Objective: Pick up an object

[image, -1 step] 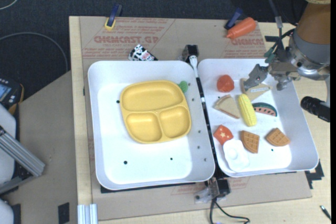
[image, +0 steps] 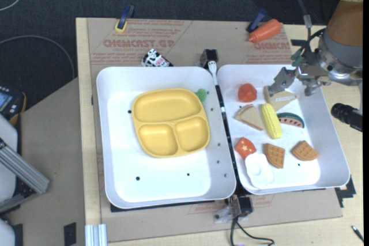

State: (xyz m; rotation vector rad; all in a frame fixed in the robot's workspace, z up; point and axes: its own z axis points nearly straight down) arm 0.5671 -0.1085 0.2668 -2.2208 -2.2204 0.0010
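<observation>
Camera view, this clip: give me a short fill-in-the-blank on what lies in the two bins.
1. The yellow divided plate lies in the ____ bin.
2. The corn cob lies in the ____ bin.
3. The color of the corn cob is ____.
4. The watermelon slice lies to the ____ of the corn cob in this view.

Missing words: left; right; yellow; right

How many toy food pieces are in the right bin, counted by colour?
Red: 2, tomato and strawberry
Yellow: 1, corn cob
Tan or brown: 4, sandwich, waffle, pastry, toast slice
Red and green: 1, watermelon slice
White: 1, egg
Total: 9
</observation>
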